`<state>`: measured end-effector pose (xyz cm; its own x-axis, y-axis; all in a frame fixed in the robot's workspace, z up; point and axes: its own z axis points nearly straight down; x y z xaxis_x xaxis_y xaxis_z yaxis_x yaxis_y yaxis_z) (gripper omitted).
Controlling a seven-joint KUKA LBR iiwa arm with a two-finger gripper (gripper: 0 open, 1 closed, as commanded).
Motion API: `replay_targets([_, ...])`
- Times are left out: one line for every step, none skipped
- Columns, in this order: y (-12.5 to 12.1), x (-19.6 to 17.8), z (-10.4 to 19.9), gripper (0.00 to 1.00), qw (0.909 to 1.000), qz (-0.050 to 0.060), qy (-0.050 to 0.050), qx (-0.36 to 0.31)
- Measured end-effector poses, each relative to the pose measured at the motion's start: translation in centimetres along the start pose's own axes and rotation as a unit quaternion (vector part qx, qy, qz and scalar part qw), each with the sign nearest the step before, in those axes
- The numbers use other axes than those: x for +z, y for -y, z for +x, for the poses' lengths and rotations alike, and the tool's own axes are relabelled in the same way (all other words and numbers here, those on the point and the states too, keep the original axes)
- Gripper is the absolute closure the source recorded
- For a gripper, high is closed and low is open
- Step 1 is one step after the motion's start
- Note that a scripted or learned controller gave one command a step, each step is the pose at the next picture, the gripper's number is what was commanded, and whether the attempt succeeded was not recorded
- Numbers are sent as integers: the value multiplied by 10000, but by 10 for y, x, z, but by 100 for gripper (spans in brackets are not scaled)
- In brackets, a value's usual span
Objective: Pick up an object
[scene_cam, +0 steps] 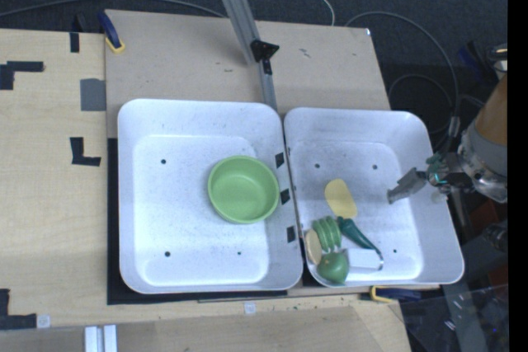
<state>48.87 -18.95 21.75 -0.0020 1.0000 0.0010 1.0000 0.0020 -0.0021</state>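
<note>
The desk (49, 177) carries 2 shallow white bins side by side. The left bin (148, 260) holds 1 thing, a light green bowl (242, 190), upright, sitting toward that bin's right half and near the wall shared with the other bin.

The right bin (412, 260) holds a small cluster near its front left corner. A pale yellow oval piece (340, 198) lies a little apart from the rest, toward the middle of the bin floor. Just in front of it, a green ridged toy (327, 232) touches a dark teal pointed piece (357, 233) that runs off toward the right. A round green ball-like thing (334, 265) sits at the front wall, with a tan piece (313, 246) just beside it on the left and a white flat piece (365, 264) beside it on the right.

The arm comes in from the right, and the gripper (406, 187) hangs over the right side of the right bin, well apart from the cluster. 1 grey finger (403, 186) points left toward the bin's middle. Whether the jaws are apart or together cannot be told from this angle, and nothing shows between them.
</note>
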Motion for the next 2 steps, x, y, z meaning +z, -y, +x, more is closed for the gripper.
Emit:
replay_targets([0,0,0,0,10000,-2,2,2])
replay_targets([2,64,-1,0,10000,31,-6,9])
